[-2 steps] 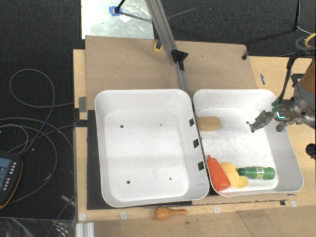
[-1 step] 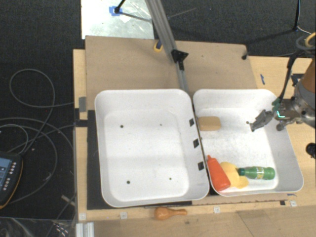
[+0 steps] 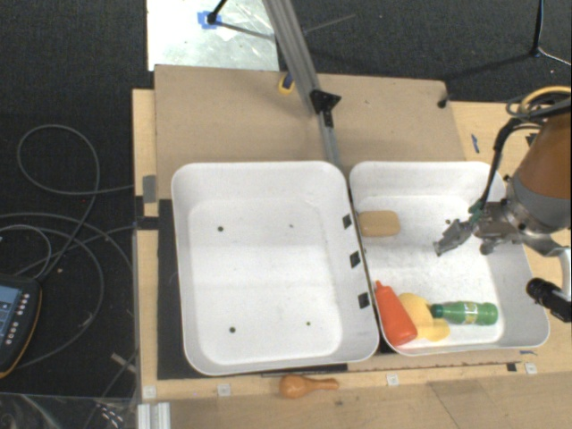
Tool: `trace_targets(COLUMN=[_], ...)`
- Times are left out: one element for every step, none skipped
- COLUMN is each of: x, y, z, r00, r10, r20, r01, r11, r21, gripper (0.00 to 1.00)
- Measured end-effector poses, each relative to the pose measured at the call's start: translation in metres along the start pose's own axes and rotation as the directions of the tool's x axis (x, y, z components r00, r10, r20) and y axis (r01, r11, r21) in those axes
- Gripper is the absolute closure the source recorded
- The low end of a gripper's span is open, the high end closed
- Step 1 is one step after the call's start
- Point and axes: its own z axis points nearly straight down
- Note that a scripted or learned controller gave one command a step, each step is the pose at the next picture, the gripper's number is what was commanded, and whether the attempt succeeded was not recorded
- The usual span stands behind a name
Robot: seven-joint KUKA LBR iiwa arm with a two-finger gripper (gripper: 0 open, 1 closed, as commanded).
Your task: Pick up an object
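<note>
Four objects in right bin [image 3: 429, 181] | gripper [image 3: 450, 239] above bare floor, finger state indeterminate | green bottle [image 3: 465, 312], orange bottle [image 3: 394, 315] clustered at near wall, hindering access.

White bins [image 3: 268, 181] hold a tan block [image 3: 379, 223], orange-red bottle [image 3: 394, 314], yellow piece [image 3: 422, 315] and green bottle [image 3: 465, 312].

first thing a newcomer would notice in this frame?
Probably the colourful cluster in the right bin's near corner: an orange-red bottle against the left wall, a yellow object beside it, and a green bottle lying on its side. Next, the gripper over that bin's middle, reaching in from the right, with a tan block near the divider. An orange, pear-shaped thing lies on the bench in front of the left bin.
</note>
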Motion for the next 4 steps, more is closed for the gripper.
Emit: trace_targets(x=[-0.001,0.0,-0.001,0.005], y=[-0.005,-0.005,-0.003,0.001], z=[0.062,0.1,0.087,0.025], r00=[1.0,1.0,1.0,1.0], r10=[0.001,0.001,0.001,-0.005], r20=[0.0,0.0,0.002,0.003], r01=[-0.001,-0.001,-0.001,0.005], r11=[1.0,1.0,1.0,1.0], r21=[0.0,-0.002,-0.007,-0.012], gripper=[0.0,0.0,1.0,1.0])
